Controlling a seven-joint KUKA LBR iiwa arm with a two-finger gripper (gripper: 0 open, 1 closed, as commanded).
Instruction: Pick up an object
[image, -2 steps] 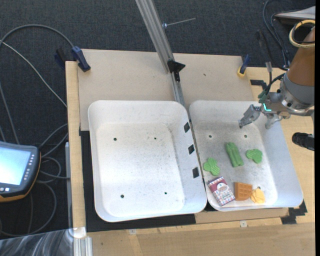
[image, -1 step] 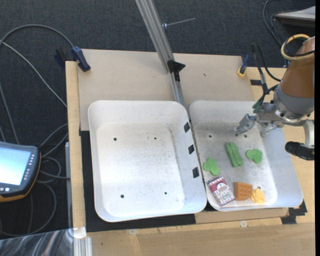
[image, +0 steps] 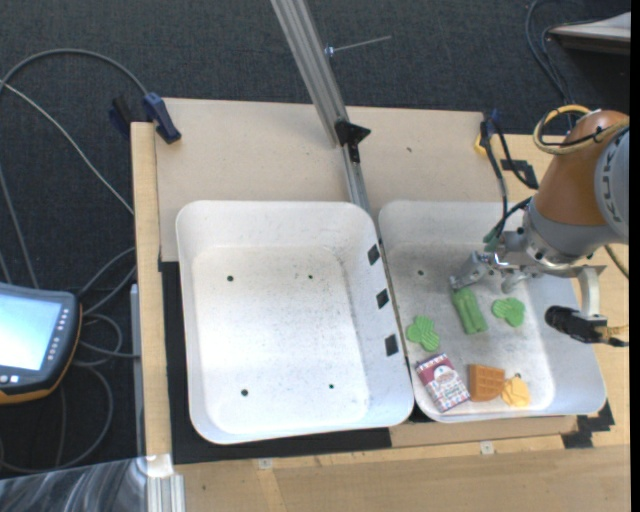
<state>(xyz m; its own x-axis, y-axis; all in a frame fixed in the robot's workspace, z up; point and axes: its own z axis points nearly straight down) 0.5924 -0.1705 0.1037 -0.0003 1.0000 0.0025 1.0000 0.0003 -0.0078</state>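
The right bin (image: 400, 228) holds several small items. A long green block (image: 467, 310) lies near its middle, with a green leafy piece (image: 510, 312) to its right and another green piece (image: 422, 333) to its left. Along the front wall lie a red and white packet (image: 442, 383), an orange block (image: 487, 381) and a yellow piece (image: 516, 392). My gripper (image: 488, 279) hangs just behind the long green block. It is open, its metal fingers (image: 466, 277) spread apart with nothing between them.
The left bin (image: 200, 240) sits beside the right one, separated by a ridge with black clips. A slanted metal pole (image: 320, 85) rises from the back between the bins. A black part of the arm (image: 572, 322) overhangs the right bin's right edge.
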